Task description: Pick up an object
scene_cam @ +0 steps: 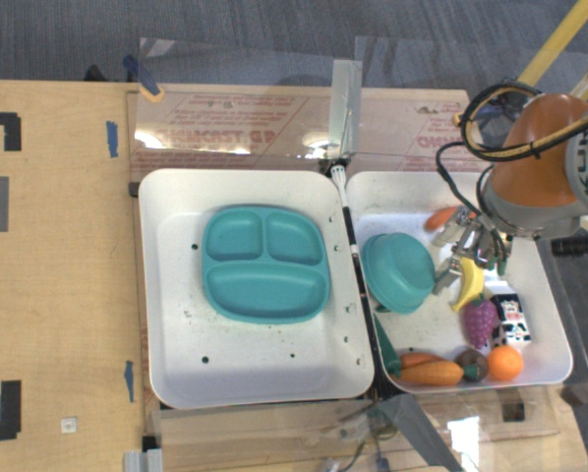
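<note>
The tool (pixel 468 254) hangs low in the right bin (pixel 555 293), just above a yellow banana (pixel 469 285) lying beside a teal bowl (pixel 400 271). Nobody can tell how the tool stands. The banana looks light, smooth and curved; its middle seems best to grab.

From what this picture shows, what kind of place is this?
Probably a robot test bench in a lab: two white bins stand on a taped board, a grey arm's gripper hangs over toy food like a banana.
</note>
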Action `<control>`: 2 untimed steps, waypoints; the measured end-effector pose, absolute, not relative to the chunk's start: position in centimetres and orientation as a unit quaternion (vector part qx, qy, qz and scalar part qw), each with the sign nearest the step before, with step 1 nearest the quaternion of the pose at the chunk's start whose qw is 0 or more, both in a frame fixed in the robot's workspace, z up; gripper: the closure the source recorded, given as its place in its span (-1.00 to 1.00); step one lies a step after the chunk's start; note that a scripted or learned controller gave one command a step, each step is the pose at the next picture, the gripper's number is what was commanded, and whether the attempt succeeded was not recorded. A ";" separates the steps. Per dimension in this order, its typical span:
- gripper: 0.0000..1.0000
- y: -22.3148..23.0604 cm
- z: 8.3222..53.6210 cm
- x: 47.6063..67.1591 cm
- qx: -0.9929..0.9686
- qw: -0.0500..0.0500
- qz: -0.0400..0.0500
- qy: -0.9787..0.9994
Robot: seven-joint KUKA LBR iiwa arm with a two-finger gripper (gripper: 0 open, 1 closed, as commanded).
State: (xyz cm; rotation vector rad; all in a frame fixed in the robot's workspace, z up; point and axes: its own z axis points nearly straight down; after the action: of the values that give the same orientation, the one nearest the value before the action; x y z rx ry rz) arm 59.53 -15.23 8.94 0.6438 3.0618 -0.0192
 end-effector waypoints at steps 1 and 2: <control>1.00 -15.1 10.4 59.9 0.205 0.012 -0.004 0.979; -1.00 -15.0 10.2 59.9 0.205 0.011 -0.004 0.979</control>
State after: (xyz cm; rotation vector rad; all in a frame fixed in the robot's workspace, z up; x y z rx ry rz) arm 59.85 -14.97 10.24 0.6406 3.0534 -0.0118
